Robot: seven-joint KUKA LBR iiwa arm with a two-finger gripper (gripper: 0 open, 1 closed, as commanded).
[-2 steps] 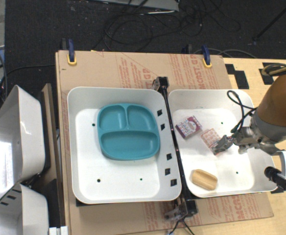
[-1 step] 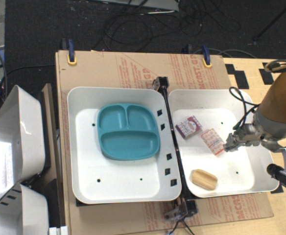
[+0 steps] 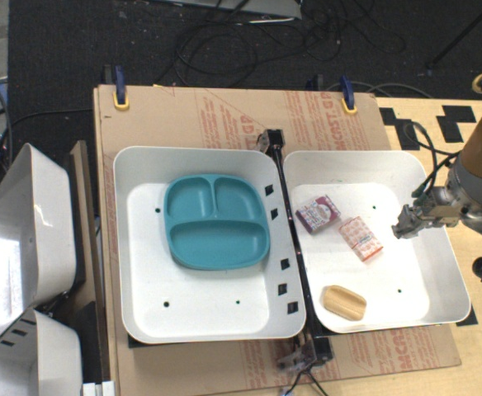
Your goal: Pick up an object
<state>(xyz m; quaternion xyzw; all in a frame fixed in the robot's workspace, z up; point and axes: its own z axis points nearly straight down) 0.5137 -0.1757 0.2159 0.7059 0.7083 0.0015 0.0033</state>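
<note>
In the right bin (image 3: 439, 271) lie three small objects: a purple packet (image 3: 318, 213) near its left side, a pink-and-white box (image 3: 361, 238) just right of it, and a tan oval piece (image 3: 343, 302) near the front. My gripper (image 3: 408, 223) hangs over the bin's right part, about a hand's width right of the pink-and-white box, with nothing seen between its fingers. The arm comes in from the right edge. A teal divided plate (image 3: 217, 221) lies in the left bin (image 3: 142, 295).
The two white bins sit side by side on a cardboard-covered bench (image 3: 224, 114) held by clamps (image 3: 120, 93) at the back. White tubs (image 3: 26, 238) stand off the bench at the left. Cables trail on the dark floor behind.
</note>
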